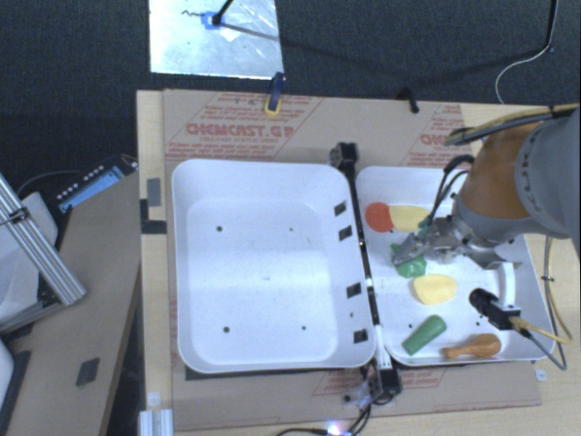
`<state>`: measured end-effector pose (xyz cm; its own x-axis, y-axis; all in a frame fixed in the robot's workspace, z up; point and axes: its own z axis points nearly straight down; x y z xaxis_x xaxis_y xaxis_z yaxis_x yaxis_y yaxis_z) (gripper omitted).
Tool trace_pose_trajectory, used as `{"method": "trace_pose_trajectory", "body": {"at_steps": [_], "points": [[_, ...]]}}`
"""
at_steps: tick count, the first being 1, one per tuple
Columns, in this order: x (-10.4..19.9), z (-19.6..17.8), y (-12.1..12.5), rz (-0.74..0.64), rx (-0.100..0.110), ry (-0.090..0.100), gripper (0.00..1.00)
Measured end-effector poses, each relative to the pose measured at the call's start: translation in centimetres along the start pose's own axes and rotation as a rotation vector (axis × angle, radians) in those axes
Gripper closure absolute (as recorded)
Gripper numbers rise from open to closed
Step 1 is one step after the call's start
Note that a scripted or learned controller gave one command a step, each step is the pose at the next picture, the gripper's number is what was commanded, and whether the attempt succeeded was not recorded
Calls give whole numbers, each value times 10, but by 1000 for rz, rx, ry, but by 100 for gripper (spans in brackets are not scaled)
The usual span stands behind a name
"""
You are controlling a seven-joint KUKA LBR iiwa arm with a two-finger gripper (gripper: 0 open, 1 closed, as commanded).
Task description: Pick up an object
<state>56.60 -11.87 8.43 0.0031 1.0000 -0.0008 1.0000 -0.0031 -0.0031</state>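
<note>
Two shallow white bins of smooth, mat plastic with rounded corners are seen side by side on a brown board [245,125] printed with red letters. In the floor of the left bin [263,262] a few small dark holes can be noticed.

Six small things are spread in the right bin [408,182]. A red round piece [378,215] lies near the upper left corner, and a pale yellow piece [408,217] of a longer shape is touching it on the right. In the middle a small green lump [410,267] of irregular form is found. Just below it a yellow lump [434,289], soft and rounded in outline, is placed. Lower, a green cylinder [424,333] with smooth skin lies at a slant, and near it, along the lower wall, an orange-brown piece [474,345] with one thick end and one narrow end is seen.

The grey arm [536,180] is brought in from the right and is bent down over the right bin; the orange band [490,184] is turned toward the camera. The gripper [415,249] is held low and points to the left, with its tip directly at the upper side of the green lump. Whether the gripper is spread or pressed together cannot be told, and it cannot be judged if the green lump is gripped or only touched.
</note>
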Motion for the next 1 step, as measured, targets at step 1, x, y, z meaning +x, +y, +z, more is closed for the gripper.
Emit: {"method": "trace_pose_trajectory", "body": {"at_steps": [1], "points": [[26, -1, 41, -10, -9, 1, 0]]}}
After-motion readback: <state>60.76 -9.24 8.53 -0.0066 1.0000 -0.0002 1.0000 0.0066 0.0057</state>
